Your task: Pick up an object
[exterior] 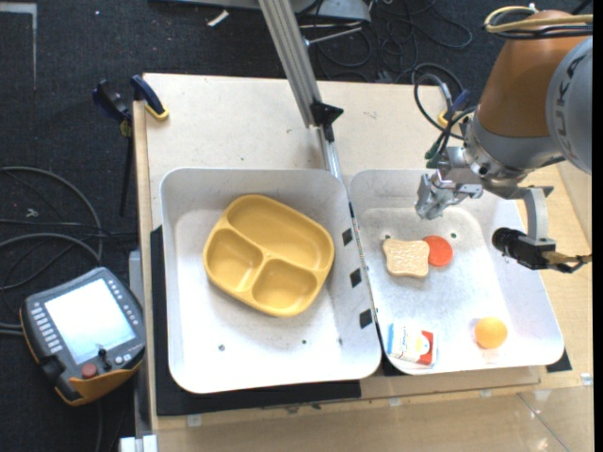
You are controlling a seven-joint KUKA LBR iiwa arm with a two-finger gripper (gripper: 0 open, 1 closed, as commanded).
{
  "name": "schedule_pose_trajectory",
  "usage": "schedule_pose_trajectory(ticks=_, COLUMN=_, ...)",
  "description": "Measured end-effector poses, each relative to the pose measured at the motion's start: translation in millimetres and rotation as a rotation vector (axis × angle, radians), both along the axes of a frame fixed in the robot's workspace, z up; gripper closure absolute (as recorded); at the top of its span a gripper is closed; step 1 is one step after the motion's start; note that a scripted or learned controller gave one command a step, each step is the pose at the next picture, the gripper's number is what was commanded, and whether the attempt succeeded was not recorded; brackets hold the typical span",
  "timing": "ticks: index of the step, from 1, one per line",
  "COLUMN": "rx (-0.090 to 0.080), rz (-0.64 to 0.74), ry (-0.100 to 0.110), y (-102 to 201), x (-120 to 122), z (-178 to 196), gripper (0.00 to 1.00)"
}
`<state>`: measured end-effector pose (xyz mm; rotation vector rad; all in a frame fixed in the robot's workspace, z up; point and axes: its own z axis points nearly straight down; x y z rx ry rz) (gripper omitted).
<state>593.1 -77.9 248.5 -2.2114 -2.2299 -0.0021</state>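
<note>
Grey metal fingers (pixel 431 205) hang over the right bin (pixel 528 290); I cannot tell whether they are apart or together, and nothing shows between them. Just below them lie a slice of toast (pixel 407 258) and a red disc (pixel 439 251), touching each other. A descent here could land on the seam between both and pinch neither. An orange ball (pixel 490 331) farther below would likely roll off.

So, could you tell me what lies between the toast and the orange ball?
In the camera view, only bare bin floor lies between the toast and the ball.
</note>
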Motion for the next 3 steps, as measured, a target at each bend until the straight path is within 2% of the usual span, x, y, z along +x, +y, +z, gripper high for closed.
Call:
schedule_pose_trajectory(ticks=1, rx=0.000, rz=0.000, ry=-0.001, y=58, x=15, z=-6, gripper=1.00)
schedule_pose_trajectory(ticks=2, rx=0.000, rz=-0.001, ry=-0.003, y=101, x=45, z=-2, gripper=1.00)
schedule_pose_trajectory(ticks=3, rx=-0.001, rz=-0.001, ry=-0.001, y=153, x=72, z=-17, gripper=1.00)
